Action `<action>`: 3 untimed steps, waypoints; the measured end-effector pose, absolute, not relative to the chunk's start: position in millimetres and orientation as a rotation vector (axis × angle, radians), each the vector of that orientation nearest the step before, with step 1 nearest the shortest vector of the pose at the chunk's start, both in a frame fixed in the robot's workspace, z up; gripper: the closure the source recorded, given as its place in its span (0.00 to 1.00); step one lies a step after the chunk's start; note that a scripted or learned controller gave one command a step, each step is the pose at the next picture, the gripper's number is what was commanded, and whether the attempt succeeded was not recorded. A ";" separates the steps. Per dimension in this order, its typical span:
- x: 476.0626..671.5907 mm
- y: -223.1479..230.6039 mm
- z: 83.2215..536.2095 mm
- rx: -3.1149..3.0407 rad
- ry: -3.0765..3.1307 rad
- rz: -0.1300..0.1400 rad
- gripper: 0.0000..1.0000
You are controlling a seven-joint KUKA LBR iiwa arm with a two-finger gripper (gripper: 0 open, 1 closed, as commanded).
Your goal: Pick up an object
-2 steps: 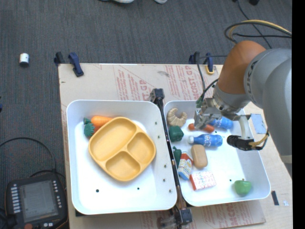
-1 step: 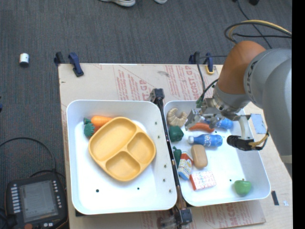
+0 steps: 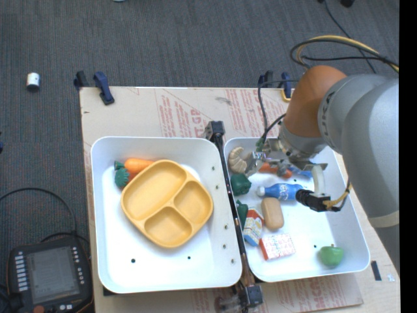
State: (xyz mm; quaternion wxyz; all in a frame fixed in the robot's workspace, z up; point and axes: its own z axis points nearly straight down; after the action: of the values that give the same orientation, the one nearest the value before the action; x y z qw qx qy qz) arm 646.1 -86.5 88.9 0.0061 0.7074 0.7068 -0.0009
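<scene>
Orange-banded arm hung over the right bin, and the jaws sat low at that bin's back-left area, buried among the wrist hardware, so I couldn't tell how far open they were or whether they had hold of anything.

Nearest pickable thing looked like the blue-and-white bottle, just in front of the jaws toward the camera, lying flat with its long axis running left to right across the bin. Tan lump was just to the jaws' left.

Count for the right bin: 1 bottle, 1 tan lump, 1 bread roll, 1 red-and-white box, 1 green apple, 1 small carton, 1 dark green piece.

Left bin: 1 yellow divided plate, 1 carrot. 2 bins on the desk.
</scene>
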 end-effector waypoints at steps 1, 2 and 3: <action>644.5 -83.7 93.6 2.223 2.223 -0.008 1.00; 645.2 -85.3 94.8 2.220 2.219 -0.008 0.00; 644.5 -84.5 100.5 2.223 2.225 -0.013 1.00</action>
State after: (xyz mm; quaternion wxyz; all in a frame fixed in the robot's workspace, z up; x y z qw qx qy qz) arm 644.5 -84.5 100.5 -0.0020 0.7068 0.7074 -0.0040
